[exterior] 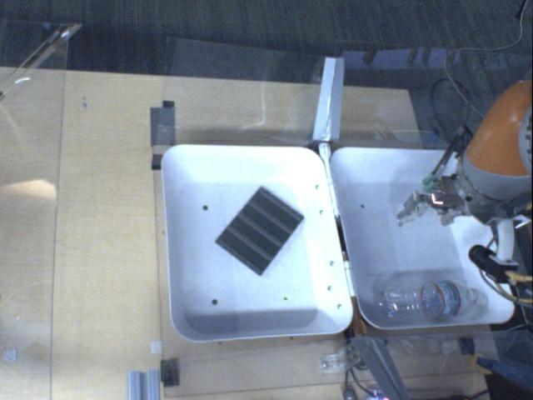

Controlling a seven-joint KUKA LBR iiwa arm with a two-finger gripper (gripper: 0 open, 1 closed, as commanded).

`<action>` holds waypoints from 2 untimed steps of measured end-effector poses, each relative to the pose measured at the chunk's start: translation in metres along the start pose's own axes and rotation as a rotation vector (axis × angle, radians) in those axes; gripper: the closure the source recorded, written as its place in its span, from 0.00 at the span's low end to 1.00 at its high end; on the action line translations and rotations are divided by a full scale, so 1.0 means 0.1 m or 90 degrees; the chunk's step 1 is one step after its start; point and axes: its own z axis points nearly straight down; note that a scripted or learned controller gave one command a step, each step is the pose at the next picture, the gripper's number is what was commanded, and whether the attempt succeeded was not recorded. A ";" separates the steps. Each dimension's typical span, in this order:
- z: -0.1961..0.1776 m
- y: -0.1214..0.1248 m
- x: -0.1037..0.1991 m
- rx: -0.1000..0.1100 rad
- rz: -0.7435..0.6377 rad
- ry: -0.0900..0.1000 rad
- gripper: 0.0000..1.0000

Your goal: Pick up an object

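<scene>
**Inspection: candidate objects and grip assessment**

The gripper (414, 209) is hanging over the right bin (366, 248), toward its far right side, with nothing between its fingers. Whether those fingers are spread or closed cannot be told at this size.

A clear plastic bottle (420, 298) is lying on its side along the near edge of the right bin, close to the near right corner, well apart from the gripper. Judged from its look, it is appearing empty or nearly so: light, thin-walled, slippery, and likely to roll or squirt out under a squeeze. The sounder hold is seeming to be across the middle of the barrel, jaws closing square to its long axis.

A dark ribbed panel (260, 229) is lying flat and skewed near the centre of the left bin (187, 223). It is looking stiff, thin and light; being flat against the floor, it is offering little edge to pinch, so a hold across its narrower width is appearing the only option.

The bottle is being judged the nearer and easier target.
</scene>
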 end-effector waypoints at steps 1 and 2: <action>0.49 -0.26 0.69 -0.005 -0.002 0.000 0.00; 0.50 0.45 0.73 -0.003 -0.104 0.000 0.00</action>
